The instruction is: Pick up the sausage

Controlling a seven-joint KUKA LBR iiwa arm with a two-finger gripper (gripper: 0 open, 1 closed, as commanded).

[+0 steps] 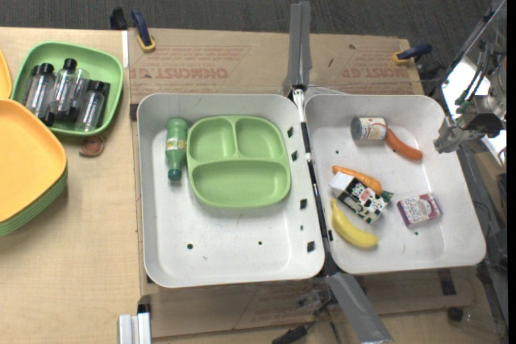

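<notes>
One sausage (402, 144) is seen at upper right, slanted down-right, just left of the gripper (453, 138), whose state cannot be told.

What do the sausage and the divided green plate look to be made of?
Sausage: probably toy plastic, given its uniform orange-red colour and smooth, slightly glossy skin; too small to be sure. Divided green plate: likely moulded plastic, matte, one flat colour with rounded compartment ridges.
</notes>
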